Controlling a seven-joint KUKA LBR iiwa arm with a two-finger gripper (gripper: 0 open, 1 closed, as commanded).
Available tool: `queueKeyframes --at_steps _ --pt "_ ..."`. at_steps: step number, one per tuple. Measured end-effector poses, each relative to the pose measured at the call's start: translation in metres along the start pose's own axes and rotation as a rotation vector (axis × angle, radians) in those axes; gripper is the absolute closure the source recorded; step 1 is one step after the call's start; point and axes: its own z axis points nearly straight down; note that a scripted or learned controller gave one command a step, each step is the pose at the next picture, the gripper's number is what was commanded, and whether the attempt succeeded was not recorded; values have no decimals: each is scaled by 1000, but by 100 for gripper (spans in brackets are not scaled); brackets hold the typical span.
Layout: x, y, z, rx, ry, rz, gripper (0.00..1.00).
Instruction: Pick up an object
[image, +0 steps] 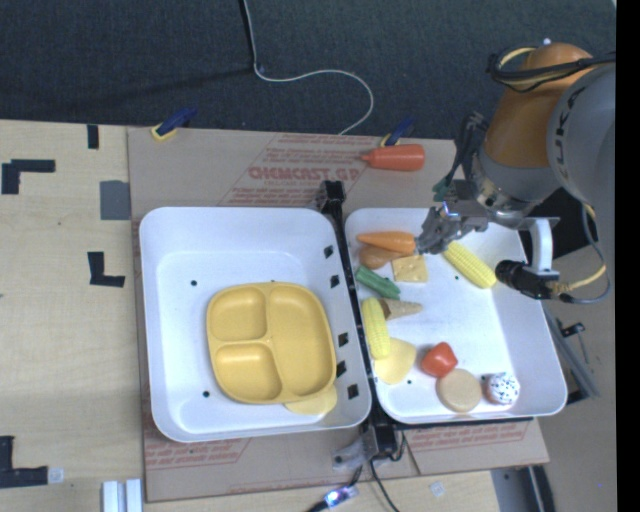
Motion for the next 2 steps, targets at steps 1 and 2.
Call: queueKeyframes --at_steps 1,2 --pt "63 11 5 -1 0 -2 100" --pt "105 19 -1 -1 -2 1 100"
